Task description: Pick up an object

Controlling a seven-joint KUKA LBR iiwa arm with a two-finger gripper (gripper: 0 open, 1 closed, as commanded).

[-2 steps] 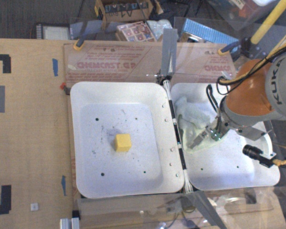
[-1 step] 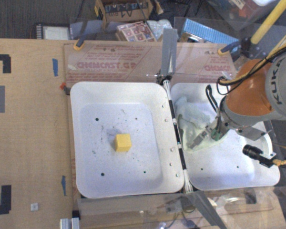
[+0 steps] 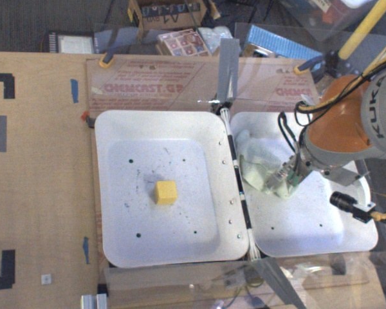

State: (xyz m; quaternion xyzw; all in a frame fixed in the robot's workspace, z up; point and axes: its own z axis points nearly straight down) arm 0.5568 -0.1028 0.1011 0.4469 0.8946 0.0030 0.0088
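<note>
A small yellow cube (image 3: 166, 192) lies in the middle of the left white bin (image 3: 116, 134). In the right bin (image 3: 347, 237) a crumpled pale green and white cloth-like object (image 3: 257, 161) lies against the left wall. My gripper (image 3: 284, 183) is down in the right bin, at the lower right edge of that crumpled object and touching or nearly touching it. The grey and orange arm (image 3: 338, 127) reaches in from the right above it.
A metal divider (image 3: 228, 76) stands at the back between the bins. Cardboard (image 3: 167, 85) lines the bench behind them. Boxes and cables clutter the back. A black cable connector (image 3: 350, 205) hangs over the right bin's right side.
</note>
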